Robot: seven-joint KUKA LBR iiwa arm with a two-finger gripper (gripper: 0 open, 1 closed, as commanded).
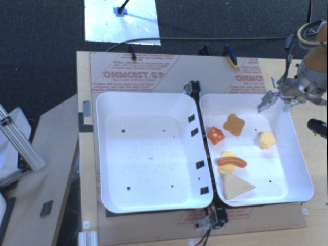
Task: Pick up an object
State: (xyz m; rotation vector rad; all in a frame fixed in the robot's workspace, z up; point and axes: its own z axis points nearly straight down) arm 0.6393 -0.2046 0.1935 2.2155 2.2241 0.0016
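Note:
The right bin [294, 137] holds several toy foods. An orange-brown cookie-like piece [233, 125] lies near the middle, a red cube [216, 135] sits to its left by the divider, and a small yellow piece [266, 139] lies to the right. Lower down, a hot dog [231, 162] rests on a yellow bun, with a tan wedge [237, 186] below it. My gripper [277, 101] hangs above the bin's upper right corner, its two grey fingers spread apart with nothing between them, well clear of every object.
The left bin [110, 137] sits beside the right one, with black clips [197, 132] along the shared rim. A blue clamp [231, 58] sits at the board's far edge. A shiny metal plate [122, 13] lies beyond the bench. An aluminium bar [20, 145] stands at left.

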